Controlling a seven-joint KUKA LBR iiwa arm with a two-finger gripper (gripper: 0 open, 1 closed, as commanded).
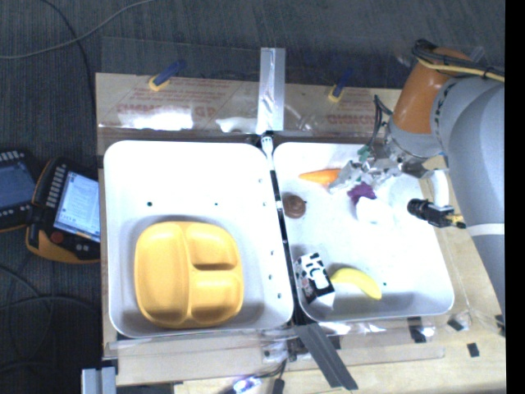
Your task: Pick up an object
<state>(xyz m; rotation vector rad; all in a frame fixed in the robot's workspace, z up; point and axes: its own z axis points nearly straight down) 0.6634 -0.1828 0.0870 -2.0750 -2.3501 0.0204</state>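
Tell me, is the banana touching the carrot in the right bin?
Apart. The camera view shows the banana near the bin's front edge and the carrot toward the back, with bare white floor between them.

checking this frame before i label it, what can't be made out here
- Gripper: its fingers blur into the clutter, so open or shut cannot be told.
- Purple object: partly under the gripper, too small to identify.
- Arm: cut off by the right edge.
- Black-and-white item beside the banana: markings too small to read.
- Brown object: too blurred to name.
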